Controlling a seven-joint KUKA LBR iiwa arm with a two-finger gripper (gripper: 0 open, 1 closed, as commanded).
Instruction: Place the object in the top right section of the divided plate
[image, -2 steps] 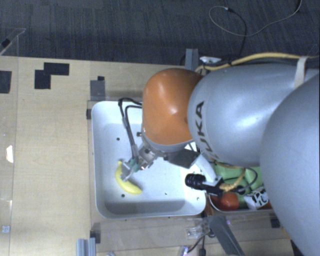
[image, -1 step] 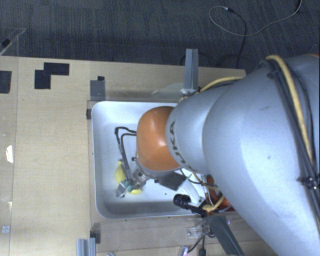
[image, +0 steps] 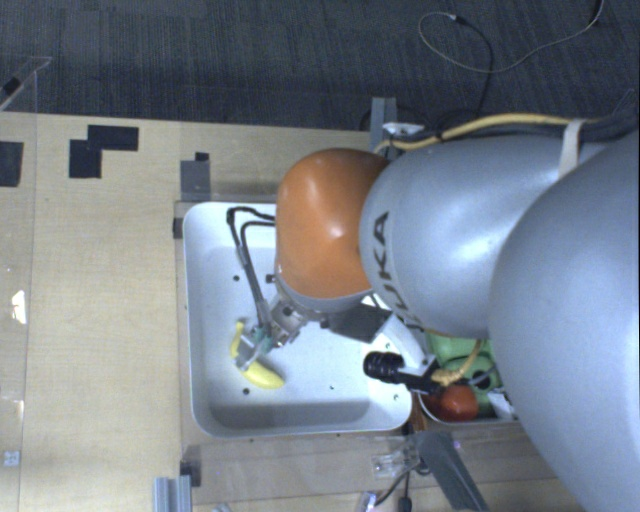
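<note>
So the bench (image: 90, 330) is a light wood-looking top. Sitting right on it, under the tool (image: 258, 345), is a shallow white bin (image: 205, 300), with a yellow banana-like thing (image: 262, 375) lying in it just below the tool. A second bin sits off to the tool's right, mostly hidden by the arm, with green, red and yellow stuff (image: 458, 385) showing. Far up-left of the tool there are black shapes (image: 100, 148) flat on the bench.
</note>
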